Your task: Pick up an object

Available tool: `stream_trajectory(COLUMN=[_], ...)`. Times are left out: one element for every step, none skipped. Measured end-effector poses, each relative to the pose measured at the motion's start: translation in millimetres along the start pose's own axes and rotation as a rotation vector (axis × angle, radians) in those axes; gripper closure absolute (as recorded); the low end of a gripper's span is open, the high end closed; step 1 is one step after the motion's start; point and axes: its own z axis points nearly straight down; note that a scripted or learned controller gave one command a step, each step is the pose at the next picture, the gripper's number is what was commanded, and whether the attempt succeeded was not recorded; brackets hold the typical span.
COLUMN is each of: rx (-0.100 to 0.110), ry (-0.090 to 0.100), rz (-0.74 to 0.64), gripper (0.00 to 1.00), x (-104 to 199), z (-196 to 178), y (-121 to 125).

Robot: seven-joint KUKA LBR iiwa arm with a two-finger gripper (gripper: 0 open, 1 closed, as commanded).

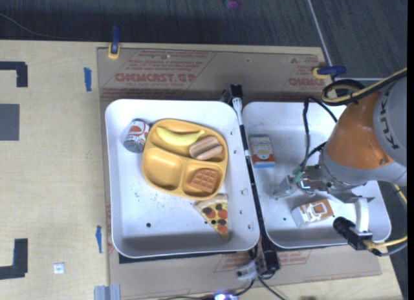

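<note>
Gripper (289,186) low in right bin (284,227); jaw state unclear. Orange-white packet (315,212) just beside it at 4 o'clock, small carton (261,150) near at 11. Left bin (123,227): yellow tray (162,166), can (135,135), pizza slice (216,213), well apart.

Tray (162,169), can (135,136) in left bin (119,227); two cartons (261,150) in right bin (284,237)

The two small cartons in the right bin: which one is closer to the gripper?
The tilted carton at the bin's front edge, just beside the gripper. The upright carton lies farther back.
</note>
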Motion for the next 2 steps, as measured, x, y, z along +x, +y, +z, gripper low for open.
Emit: stream_trajectory(rx=[-0.022,-0.022], ry=[-0.005,-0.005], rz=[-0.001,-0.002], gripper=[0.00,0.00], x=[0.8,0.7], z=[4.2,4.2], y=[-14.4,-14.5])
